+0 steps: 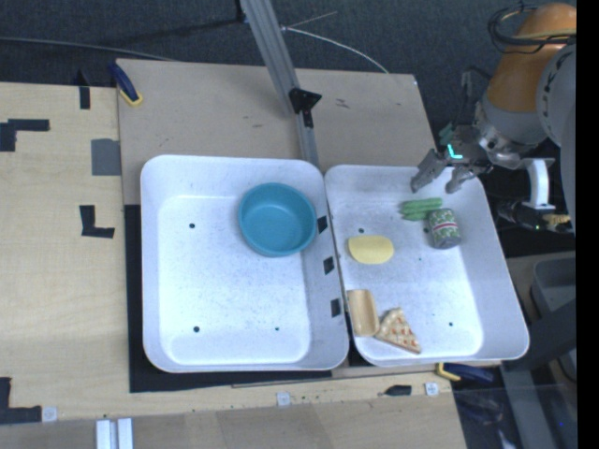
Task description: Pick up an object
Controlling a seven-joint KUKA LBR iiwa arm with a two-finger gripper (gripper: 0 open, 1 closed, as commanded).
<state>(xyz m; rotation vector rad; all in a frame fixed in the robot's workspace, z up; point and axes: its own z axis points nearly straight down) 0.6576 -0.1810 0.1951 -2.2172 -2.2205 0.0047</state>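
Gripper poised above the right bin

Bins sat side by side: left bin (168,251) bore a blue bowl (276,218), right bin (487,279) my targets. My gripper (445,178) hovered spread wide, holding nothing, near the far edge. Just below lay the green piece (420,208), long axis running left-right. I judged it light and stiff, best pinched across its narrow width.

2 white bins (168,251) on bench (206,110) — metal pole (271,45).
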